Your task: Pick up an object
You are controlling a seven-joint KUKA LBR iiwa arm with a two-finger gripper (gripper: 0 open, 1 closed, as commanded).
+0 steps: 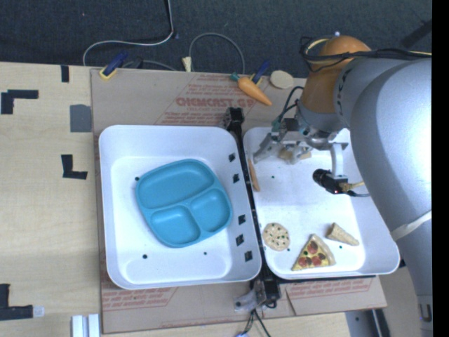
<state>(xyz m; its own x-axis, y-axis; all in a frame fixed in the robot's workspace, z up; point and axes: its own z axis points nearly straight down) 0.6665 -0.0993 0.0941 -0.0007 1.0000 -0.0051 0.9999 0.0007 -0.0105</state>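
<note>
The arm (393, 139) enters from the right of the camera view and reaches over the far end of the right bin (302, 202), with its orange band (326, 83) above the far rim. The gripper (283, 146) is positioned low over the far left part of that bin, close to the divider between the two bins. Whether the gripper is spread or pressed together cannot be told at this angle, and no item can be confirmed as pinched in it. A small tan piece (287, 155) lies on the bin floor directly at the gripper; contact between the two cannot be determined. The other items in the right bin are grouped at the near end, well apart from the gripper: a round cookie (276, 236) near the divider, a pizza slice (313, 253) just beside it toward the near rim, and a pale wedge (343, 235) to the right of the pizza slice. A thin orange-brown stick (253, 177) lies along the left wall of the right bin, between the gripper and the cookie. The left bin (126, 160) contains one blue divided plate (184, 202), lying flat near its centre. Both bins rest on a cardboard sheet (203, 97). A toy carrot (253, 90) and a pale disc (281, 79) lie on the sheet beyond the bins, outside both.
</note>
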